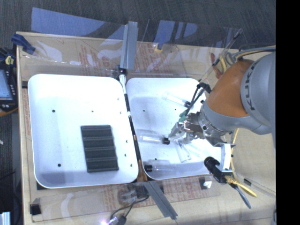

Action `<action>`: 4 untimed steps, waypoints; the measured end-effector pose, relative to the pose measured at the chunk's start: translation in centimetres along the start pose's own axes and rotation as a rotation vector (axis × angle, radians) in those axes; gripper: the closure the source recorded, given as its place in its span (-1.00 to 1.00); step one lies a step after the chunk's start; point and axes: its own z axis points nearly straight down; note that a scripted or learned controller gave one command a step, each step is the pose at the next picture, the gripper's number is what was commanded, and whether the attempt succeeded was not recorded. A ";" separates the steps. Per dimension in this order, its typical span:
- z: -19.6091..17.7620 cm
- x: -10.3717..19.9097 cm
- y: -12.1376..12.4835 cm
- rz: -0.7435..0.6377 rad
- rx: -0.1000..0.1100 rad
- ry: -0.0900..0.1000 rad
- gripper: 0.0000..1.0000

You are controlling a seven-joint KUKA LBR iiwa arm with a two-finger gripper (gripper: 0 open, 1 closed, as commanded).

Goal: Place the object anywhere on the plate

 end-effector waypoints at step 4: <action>0.8 18.6 -4.0 -0.002 0.003 -0.001 1.00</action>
